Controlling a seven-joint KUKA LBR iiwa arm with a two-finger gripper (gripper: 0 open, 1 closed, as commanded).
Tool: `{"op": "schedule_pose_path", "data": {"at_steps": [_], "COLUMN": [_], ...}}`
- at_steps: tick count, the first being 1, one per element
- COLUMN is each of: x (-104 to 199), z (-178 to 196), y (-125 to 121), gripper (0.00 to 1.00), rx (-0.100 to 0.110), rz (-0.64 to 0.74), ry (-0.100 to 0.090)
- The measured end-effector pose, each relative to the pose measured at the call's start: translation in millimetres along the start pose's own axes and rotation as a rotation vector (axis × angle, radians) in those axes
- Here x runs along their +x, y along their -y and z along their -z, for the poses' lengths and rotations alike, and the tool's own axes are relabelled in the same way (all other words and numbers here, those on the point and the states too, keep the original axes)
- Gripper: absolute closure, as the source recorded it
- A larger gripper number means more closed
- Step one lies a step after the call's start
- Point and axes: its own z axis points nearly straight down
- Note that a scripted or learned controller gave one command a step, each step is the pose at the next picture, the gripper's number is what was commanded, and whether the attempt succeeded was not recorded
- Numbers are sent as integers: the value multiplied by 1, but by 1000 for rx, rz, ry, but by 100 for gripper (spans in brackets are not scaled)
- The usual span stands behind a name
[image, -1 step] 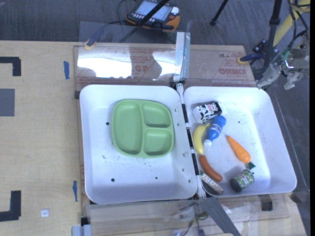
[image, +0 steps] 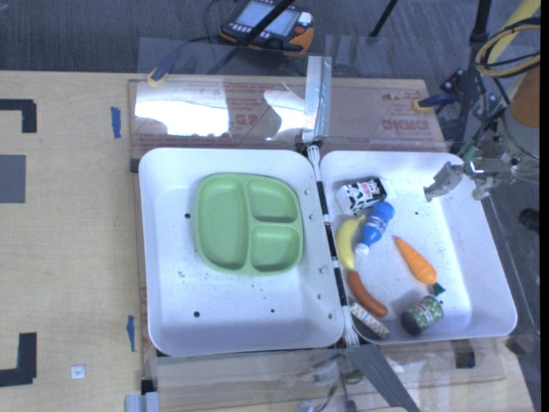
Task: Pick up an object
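Pale wooden table [image: 69, 256] with black and blue tape marks, standing on grey carpet floor [image: 103, 3]. A clear plastic sheet [image: 223, 110] lies behind the bins. Left shallow white bin [image: 171, 299] holds a green three-compartment plastic plate [image: 249, 223]. Right shallow white bin [image: 467, 273] holds, along its left wall, a yellow banana [image: 345, 243], a blue-and-white bottle [image: 373, 224], a black-and-white cow-print carton [image: 360, 194], a red-brown sausage [image: 367, 294]; nearer centre, an orange carrot [image: 416, 260] and a green can [image: 423, 314]. Pincer [image: 446, 183] hovers over the bin's far right corner, well apart from all items; spread of pincer cannot be told.
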Motion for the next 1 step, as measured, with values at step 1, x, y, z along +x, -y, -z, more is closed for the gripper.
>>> {"op": "schedule_pose_path", "data": {"at_steps": [1], "x": [15], "z": [-95], "y": [78], "gripper": [0], "rx": [0], "rz": [88], "ry": [-1]}}
